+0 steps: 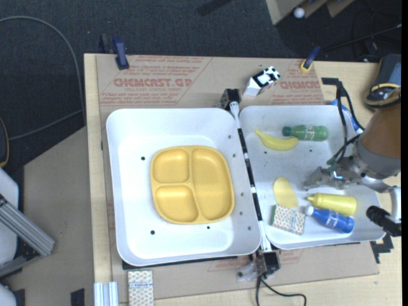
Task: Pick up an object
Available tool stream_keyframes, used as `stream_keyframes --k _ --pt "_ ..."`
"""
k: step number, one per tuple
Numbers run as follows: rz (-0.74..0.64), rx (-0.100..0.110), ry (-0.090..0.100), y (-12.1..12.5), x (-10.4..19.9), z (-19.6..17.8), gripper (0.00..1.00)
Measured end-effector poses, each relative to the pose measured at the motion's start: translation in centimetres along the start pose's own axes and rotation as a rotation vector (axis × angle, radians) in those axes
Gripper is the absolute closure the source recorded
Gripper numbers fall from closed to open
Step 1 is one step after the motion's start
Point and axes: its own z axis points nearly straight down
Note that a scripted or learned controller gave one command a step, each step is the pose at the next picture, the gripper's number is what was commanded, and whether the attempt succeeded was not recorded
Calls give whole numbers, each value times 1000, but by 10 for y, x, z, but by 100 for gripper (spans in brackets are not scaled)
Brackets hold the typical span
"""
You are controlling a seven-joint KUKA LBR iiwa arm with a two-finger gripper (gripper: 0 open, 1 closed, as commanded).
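The gripper (325, 176) hangs low in the right bin (319, 240), fingers spread apart and gripping nothing, just above a yellow bottle (333, 202) and blue bottle (333, 220). A banana (277, 141) and green bottle (307, 132) lie farther back. The left bin (127, 190) holds a yellow tray (191, 184).

Lying in the right bin (255, 171): a banana (276, 141), green bottle (306, 132), yellow bottle (331, 203), blue bottle (332, 220), yellow piece (285, 192) and patterned packet (289, 220).
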Motion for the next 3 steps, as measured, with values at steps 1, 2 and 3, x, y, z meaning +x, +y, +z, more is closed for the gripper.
stream_keyframes --k 1,2,3 --pt "-3 -5 -1 55 8 -107 0" --pt "-1 0 1 21 34 -4 0" --pt "-2 -5 -2 71 -8 -78 0"
